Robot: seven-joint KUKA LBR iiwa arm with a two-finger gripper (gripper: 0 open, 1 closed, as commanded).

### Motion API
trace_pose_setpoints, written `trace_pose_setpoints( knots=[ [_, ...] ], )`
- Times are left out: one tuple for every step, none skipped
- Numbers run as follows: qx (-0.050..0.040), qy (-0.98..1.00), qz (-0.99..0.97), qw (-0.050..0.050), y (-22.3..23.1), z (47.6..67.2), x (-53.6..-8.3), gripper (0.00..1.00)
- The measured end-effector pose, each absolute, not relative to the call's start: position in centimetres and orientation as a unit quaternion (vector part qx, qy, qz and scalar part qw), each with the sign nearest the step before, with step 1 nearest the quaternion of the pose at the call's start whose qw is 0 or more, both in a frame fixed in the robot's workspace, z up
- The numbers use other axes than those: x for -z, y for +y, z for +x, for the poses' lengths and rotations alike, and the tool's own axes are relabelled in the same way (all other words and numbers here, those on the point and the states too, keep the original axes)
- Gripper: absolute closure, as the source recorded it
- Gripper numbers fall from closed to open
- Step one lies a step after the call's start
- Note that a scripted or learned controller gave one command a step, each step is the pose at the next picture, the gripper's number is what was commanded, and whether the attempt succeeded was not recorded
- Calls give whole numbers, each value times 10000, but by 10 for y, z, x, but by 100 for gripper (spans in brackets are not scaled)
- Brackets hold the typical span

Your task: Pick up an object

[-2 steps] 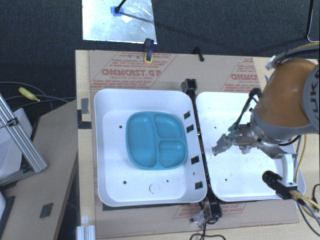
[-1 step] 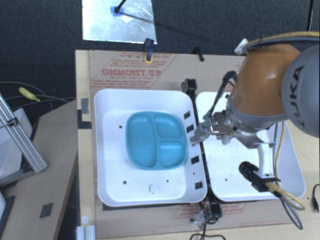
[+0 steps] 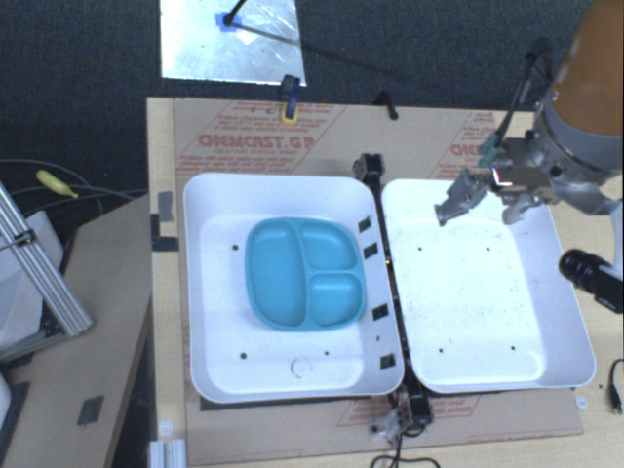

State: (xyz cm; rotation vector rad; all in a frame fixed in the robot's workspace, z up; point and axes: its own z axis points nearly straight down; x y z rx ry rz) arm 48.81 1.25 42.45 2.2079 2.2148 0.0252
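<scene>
A blue plate [image 3: 302, 271] with three compartments lies flat in the middle of the left bin [image 3: 219, 203]. My gripper [image 3: 486, 206] hangs over the far part of the right bin [image 3: 487, 330], well to the right of the plate. Its two fingers [image 3: 456, 201] are spread apart and point down, with nothing between them. The arm comes in from the upper right, and its orange band sits above the wrist.
Both bins rest on a cardboard sheet [image 3: 263, 139]. A yellow and blue clamp [image 3: 290, 100] stands at the cardboard's far edge, with a shiny metal sheet [image 3: 229, 27] behind it. An aluminium frame [image 3: 39, 281] lies at the left.
</scene>
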Motion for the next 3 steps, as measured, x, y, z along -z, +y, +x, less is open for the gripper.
trace_pose_setpoints(
  knots=[
    [9, 7102, 7040, -15, 66, 486, -344, 0],
    [-26, 7106, 7036, 17, 63, 488, -359, 100],
    [23, 7052, 7091, -7, 2, 486, -288, 100]
  ],
)
